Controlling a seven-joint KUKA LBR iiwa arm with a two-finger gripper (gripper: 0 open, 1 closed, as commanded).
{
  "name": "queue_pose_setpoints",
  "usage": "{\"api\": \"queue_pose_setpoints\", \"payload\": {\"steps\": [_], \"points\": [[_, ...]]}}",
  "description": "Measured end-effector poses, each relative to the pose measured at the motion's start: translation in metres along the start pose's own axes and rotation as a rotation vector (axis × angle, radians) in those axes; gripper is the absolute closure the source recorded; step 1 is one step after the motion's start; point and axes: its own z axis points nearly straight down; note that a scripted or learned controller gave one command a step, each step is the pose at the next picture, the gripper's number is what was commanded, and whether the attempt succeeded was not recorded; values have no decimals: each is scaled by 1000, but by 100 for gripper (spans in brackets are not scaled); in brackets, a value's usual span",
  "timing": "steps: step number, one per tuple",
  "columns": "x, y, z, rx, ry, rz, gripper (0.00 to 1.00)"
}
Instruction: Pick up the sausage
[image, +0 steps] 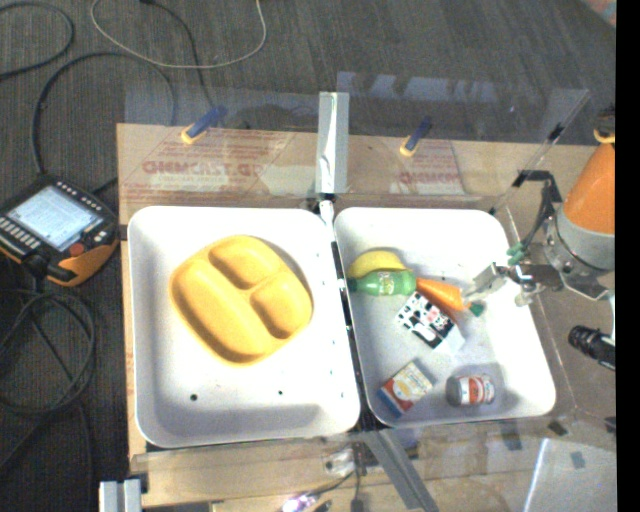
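Sausage (440, 293): I take it to be the orange, elongated piece lying slantwise in the right bin (537, 392), upper middle. Its left end touches the green bottle (383, 284), and the black-and-white card (427, 320) sits just below it.

Pincer (490, 283): near the sausage's right end, slightly above and to the right. Whether it is released or clenched, I cannot tell (too blurred).

Risks: a descent this far off-centre would likely catch only the tip, so the piece pivots out. Crowding neighbours could get nudged or pinched too.
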Motion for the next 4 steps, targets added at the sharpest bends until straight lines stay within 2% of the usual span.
{"api": "queue_pose_setpoints", "payload": {"steps": [1, 2, 3, 4], "points": [[1, 1, -9, 0, 1, -2, 100], [2, 2, -17, -1, 1, -4, 100], [27, 80, -101, -1, -5, -276, 100], [91, 51, -2, 1, -1, -40, 100]]}}
